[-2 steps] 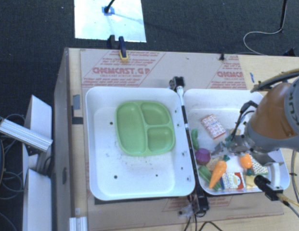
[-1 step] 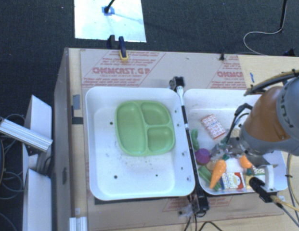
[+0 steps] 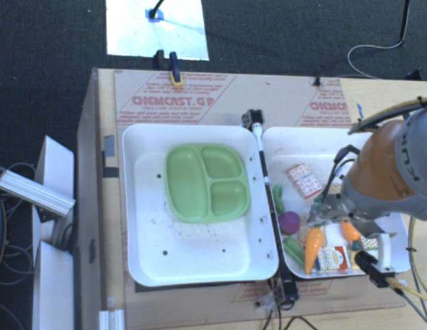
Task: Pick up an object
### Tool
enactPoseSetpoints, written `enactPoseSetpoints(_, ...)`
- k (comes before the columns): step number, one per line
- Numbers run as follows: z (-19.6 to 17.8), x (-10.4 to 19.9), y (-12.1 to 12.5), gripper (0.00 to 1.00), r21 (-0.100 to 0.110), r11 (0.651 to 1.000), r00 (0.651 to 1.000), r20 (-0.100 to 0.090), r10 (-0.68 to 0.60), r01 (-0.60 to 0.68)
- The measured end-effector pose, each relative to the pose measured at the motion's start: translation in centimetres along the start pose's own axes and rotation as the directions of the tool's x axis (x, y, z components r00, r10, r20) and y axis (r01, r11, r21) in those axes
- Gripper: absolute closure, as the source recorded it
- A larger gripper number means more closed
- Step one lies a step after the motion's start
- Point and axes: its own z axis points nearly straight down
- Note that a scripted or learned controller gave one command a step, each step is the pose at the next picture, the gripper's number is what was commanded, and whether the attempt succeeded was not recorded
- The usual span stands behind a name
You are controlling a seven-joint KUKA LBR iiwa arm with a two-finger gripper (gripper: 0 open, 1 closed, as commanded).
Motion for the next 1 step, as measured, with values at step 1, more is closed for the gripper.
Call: enactPoseSetpoints(1,-8.22,4.46,6.66,1.0,0.016,1.0,1.0,-0.011,-0.008,0.009)
